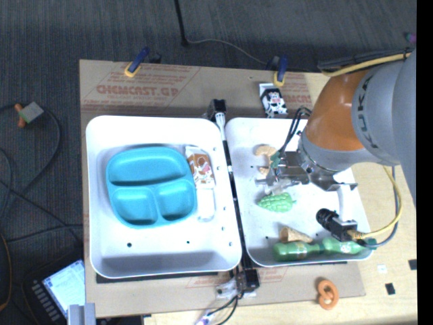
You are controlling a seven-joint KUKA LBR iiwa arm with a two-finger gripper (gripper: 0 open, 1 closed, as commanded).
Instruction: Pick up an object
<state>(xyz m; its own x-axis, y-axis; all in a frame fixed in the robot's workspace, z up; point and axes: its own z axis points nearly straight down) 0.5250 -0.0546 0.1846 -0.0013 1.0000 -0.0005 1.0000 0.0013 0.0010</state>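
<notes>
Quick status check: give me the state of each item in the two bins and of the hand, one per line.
Blue divided tray: lying flat, right way up, in the left bin.
Clear packet: lying along the tray's right side.
Green grape-like toy: loose on the right bin's floor, just below the hand.
Green bottle: lying on its side at the right bin's near wall.
Hand: low over the right bin, holding nothing visible.

Blue tray (149,185): smooth glossy plastic. Both bins (162,259): white matt plastic. Bench board (135,90): matt printed cardboard. Green bottle (318,250) looks glossy.

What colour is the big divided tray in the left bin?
The divided tray is light blue, seen in the camera view.
</notes>
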